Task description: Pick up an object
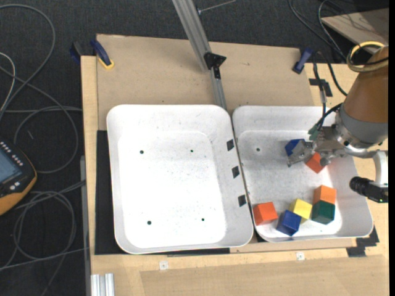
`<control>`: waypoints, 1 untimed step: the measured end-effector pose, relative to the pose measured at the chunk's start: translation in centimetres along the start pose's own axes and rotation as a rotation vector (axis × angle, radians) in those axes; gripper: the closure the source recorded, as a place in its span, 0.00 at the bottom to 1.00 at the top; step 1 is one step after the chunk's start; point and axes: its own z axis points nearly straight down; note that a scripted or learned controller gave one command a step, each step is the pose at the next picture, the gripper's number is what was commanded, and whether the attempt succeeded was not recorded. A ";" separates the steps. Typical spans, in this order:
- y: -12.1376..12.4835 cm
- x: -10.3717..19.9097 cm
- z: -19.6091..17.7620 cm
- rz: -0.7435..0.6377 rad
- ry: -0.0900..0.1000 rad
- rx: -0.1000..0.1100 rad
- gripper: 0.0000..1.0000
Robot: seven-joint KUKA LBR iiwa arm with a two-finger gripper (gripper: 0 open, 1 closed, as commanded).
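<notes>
— Where is the arm now, from where you stand?

— It reaches into the right bin [271, 119], and the gripper [308, 154] is low over the middle of that bin, just beside a small blue block [292, 147]. A red-orange block [315, 163] lies directly under the gripper body, partly hidden by it.

— Does it hold something already?

— I cannot tell. The metal parts and the two blocks crowd together there, and I do not see clearly if the gripper is apart or together, or if any block sits inside it. So I do not say it holds something.

— Which step is this, in your opinion?

— I judge it is the grasp itself, or the moment just around it. The arm is down at the blocks, not travelling above the bin.

— And the other things?

— Toward the near wall of the right bin there is a group: an orange block [266, 212], a dark blue block [288, 222], a yellow block [302, 208], a green block [323, 212] and one more orange block [325, 194] touching the green one. The left bin [123, 119] is beside it on the worktop [154, 60].

— What does the next move ask for?

— I think a firm closing on one block only, the blue or the red-orange, and then a straight lift. They lie near each other, so one may be pushed away instead of caught.
</notes>
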 end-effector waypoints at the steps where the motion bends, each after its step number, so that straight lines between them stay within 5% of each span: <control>1: 0.0 0.0 6.4 0.000 0.001 0.002 0.00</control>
